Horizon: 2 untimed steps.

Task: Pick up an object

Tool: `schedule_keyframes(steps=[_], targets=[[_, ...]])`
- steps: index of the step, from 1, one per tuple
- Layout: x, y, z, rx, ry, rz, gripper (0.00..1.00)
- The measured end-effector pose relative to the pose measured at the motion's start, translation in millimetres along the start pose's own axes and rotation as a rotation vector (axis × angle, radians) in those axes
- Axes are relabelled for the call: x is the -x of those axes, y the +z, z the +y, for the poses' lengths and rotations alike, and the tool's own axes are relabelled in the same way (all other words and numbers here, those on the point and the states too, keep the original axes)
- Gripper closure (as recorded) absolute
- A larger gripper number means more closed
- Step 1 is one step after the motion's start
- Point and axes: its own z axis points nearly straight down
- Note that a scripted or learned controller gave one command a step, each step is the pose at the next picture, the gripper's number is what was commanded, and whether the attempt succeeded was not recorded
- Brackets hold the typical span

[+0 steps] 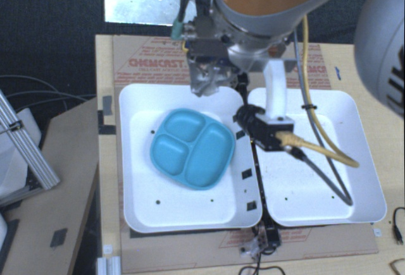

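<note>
A blue divided plate (192, 155) lies flat mid-left bin (142, 204). Beyond it, over the bin's far edge, hangs the gripper (205, 85); whether it is open, I cannot tell. The plate's low, wide rim could slip out of a pinch.

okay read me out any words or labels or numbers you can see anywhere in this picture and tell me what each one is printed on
"CHEMCAST", in red print, on the brown cardboard sheet under the two white bins, behind the left bin.
More red print on the same sheet behind the right bin: partly hidden by the arm, too blurred to read.
Red print on the sheet's front edge: too small to read.
Blue divided plate: no text.
</note>
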Motion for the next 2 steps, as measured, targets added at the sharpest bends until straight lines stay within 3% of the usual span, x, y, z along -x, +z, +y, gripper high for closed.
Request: schedule_keyframes(steps=[1,2], targets=[[1.4,137.3,2.9,-0.006,0.008,-0.005,1.00],[0.5,119.7,4.1,0.005,0.007,0.002,1.00]])
